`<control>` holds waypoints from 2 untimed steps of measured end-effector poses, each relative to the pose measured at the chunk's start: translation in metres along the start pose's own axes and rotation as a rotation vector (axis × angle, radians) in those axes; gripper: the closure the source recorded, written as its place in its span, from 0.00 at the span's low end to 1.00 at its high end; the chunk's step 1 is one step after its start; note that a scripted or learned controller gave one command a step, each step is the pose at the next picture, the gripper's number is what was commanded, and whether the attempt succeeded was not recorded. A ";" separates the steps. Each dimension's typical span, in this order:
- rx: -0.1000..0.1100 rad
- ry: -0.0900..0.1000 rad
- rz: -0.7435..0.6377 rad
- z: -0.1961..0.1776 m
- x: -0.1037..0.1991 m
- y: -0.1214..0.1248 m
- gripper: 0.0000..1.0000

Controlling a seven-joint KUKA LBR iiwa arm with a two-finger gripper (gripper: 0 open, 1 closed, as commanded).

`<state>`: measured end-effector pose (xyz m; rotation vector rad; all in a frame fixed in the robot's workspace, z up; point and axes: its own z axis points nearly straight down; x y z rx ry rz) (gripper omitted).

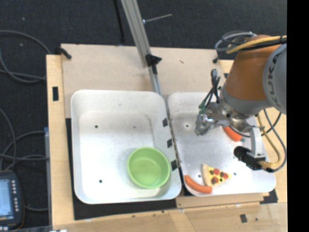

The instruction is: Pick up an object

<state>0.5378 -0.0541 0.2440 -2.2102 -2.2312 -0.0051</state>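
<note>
the gripper [203, 125] is hanging over the right bin [186, 108]; i cannot tell its state. a pizza slice [214, 175] and a hot dog [197, 184] are lying at that bin's front edge, a green bowl [148, 166] sitting in the left bin [96, 110]

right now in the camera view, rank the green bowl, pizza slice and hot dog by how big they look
1. green bowl, clearly the largest
2. pizza slice and hot dog: they look alike in size, the hot dog long and thin, the slice wider, so I won't rank them.
</note>
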 end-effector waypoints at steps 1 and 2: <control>-0.002 -0.001 0.000 -0.009 0.051 -0.001 1.00; 0.002 -0.002 0.002 0.001 0.105 -0.014 1.00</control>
